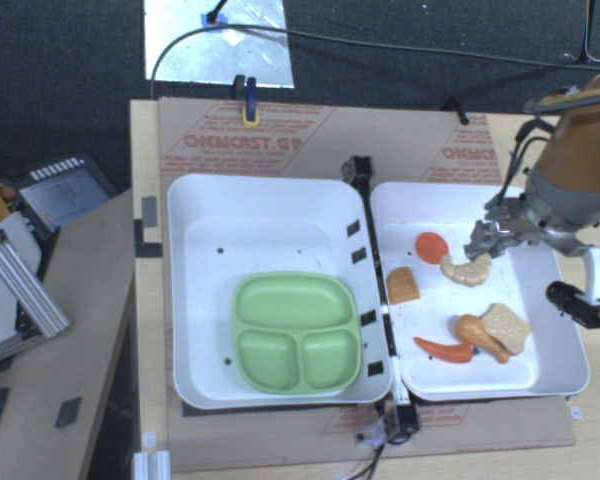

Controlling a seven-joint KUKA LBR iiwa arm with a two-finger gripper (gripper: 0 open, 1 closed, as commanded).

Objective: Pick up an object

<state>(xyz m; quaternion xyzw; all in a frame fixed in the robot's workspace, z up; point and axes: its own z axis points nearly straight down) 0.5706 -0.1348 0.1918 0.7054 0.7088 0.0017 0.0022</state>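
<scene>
1. The gripper [483, 243] hangs low in the right bin [550, 368], directly over the upper end of a pale curved food piece [467, 271].
2. Whether it is released or clenched cannot be told.
3. A red round piece [431, 247] lies at nine o'clock of the gripper.
4. An orange wedge [403, 285], a red pepper [442, 349] and a bread slice [505, 328] lie toward six o'clock.
5. A green divided plate [292, 330] sits in the left bin [210, 218].

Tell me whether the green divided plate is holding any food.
Empty. The green plate sits in the left bin, all three compartments bare; the food pieces lie in the right bin.
</scene>
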